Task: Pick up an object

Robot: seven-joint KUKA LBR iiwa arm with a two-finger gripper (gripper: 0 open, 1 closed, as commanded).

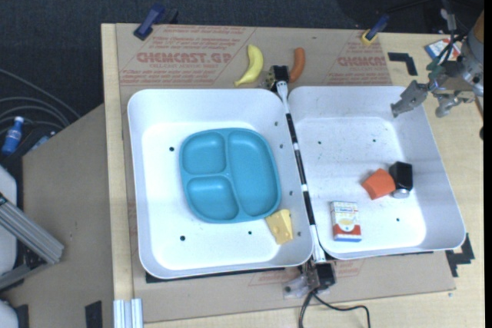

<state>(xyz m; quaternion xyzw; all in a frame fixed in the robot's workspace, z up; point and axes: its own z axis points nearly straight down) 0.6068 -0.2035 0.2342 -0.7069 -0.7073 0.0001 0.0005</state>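
Camera view has my claw (425,99) way over at the right edge, up above the far right corner of the right bin (430,142). Fingers (404,101) are spread apart with nothing between them, so it's released and holding zip. One grey finger pokes out to the left over the bin's rim, the other sits closer to the wrist.

Stuff I could grab is all down in the right bin, toward the near side and well apart from the claw. There's an orange block (379,183) touching a small black object (401,177) on its right; can't really tell what the black one is, there's a shiny bit at its lower edge. Just nearer the front sits a small box (346,221) with a white, orange and red label, lying flat near the bin's front wall.

Left bin (154,127) has a blue divided plate (229,174) with three compartments, sitting about in the middle. A yellow wedge (280,226), looks like toy cheese, lies just off the plate's near right corner.

Behind the bins on the brown board (192,57) there's a banana (250,65) and an orange-brown sausage-looking thing (297,64), side by side but not touching.
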